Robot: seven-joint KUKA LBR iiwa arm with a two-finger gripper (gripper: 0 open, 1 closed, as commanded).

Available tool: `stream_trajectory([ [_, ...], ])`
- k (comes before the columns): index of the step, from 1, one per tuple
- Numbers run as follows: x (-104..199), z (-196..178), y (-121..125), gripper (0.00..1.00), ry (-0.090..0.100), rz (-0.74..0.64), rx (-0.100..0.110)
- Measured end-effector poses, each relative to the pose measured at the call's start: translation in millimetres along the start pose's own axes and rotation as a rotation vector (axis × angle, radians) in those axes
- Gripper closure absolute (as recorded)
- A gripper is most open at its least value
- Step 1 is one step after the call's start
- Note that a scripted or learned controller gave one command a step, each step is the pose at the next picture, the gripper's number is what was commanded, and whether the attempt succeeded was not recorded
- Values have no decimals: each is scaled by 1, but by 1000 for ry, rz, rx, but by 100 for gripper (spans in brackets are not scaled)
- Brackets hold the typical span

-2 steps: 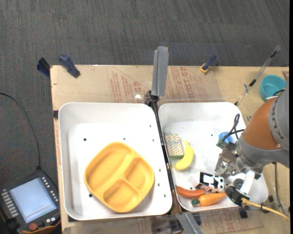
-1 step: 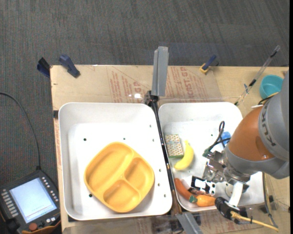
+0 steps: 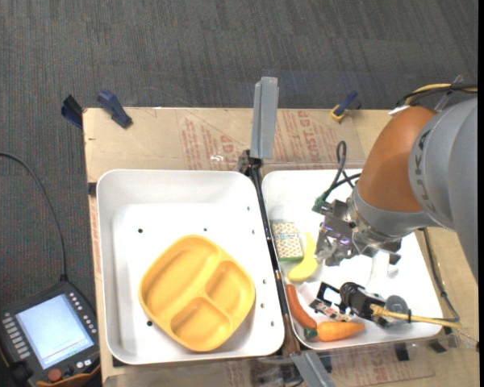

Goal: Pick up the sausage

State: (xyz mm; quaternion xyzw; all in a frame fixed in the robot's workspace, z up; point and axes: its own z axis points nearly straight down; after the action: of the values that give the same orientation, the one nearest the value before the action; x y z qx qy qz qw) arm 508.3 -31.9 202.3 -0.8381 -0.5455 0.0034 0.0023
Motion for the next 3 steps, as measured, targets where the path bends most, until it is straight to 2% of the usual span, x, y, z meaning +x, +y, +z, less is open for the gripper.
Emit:
stream_trajectory([
  [1,27,20,-48,100,-2,112,3],
  [2,-14,20,-30,100,-1,243,2],
  [3,14,19,22,100,-1,-38,2],
])
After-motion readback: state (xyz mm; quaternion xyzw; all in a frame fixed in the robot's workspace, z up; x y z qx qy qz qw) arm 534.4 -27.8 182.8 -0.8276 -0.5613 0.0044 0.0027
